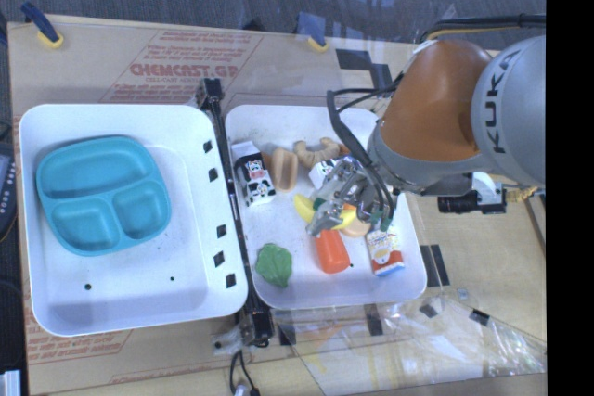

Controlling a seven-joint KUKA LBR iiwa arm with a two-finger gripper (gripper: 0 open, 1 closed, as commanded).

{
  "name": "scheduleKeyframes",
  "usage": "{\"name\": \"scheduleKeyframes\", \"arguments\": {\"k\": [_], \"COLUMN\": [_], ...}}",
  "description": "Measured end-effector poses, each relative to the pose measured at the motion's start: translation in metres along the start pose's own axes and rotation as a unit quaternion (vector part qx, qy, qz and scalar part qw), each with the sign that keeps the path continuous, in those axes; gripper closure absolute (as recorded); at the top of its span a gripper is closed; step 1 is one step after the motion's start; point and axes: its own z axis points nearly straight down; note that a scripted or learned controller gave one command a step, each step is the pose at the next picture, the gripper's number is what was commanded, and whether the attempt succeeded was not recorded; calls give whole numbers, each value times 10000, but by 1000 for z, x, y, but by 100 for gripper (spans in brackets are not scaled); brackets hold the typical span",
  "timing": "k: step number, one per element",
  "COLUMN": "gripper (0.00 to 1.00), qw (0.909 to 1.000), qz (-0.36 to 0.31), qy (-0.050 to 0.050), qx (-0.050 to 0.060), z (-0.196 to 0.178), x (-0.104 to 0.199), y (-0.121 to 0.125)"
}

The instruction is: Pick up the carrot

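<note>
Left bin (56, 292): blue divided plate (102, 192), set aside. Right bin (278, 297): milk carton (255, 178), green vegetable (274, 264), bread pieces (284, 166), then carrot (331, 251) lying just below the gripper (336, 204), poised to descend; claw state cannot be told. Small carton (384, 253) beside.
</note>
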Motion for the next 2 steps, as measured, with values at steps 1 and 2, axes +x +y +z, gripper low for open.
{"name": "scheduleKeyframes", "arguments": {"k": [1, 2], "gripper": [100, 100], "qw": [9992, 9936], "qz": [-408, -1126], "qy": [0, -39], "qx": [-6, -13], "z": [99, 99], "x": [-36, -59], "y": [-23, -66]}}
